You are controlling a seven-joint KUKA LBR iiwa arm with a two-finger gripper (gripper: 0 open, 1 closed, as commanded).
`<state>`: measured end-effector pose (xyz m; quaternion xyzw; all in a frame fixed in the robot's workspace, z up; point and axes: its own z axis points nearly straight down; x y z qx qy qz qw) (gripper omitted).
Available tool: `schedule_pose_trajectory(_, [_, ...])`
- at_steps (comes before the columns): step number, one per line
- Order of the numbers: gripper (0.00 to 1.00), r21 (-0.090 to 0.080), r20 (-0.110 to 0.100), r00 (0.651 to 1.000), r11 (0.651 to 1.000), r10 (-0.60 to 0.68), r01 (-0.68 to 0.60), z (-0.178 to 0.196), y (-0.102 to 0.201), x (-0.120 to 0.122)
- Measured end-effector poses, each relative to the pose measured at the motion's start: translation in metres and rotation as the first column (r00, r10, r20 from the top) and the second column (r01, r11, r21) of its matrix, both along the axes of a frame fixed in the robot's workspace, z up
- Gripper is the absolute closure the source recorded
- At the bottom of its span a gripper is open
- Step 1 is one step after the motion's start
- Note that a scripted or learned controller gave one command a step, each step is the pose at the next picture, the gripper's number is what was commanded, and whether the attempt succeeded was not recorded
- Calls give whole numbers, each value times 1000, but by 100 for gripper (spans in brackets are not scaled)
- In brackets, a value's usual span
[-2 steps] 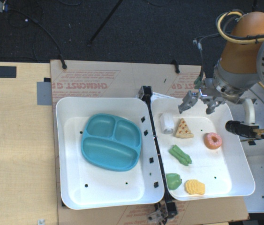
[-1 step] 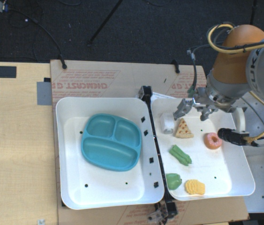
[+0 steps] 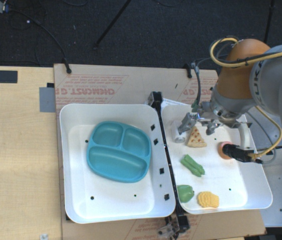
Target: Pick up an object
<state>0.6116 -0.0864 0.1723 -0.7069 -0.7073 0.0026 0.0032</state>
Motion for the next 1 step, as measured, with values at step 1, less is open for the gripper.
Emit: schedule_pose_trajectory(1, [0, 0, 0, 1000, 1000, -1, 1, -45, 5, 1])
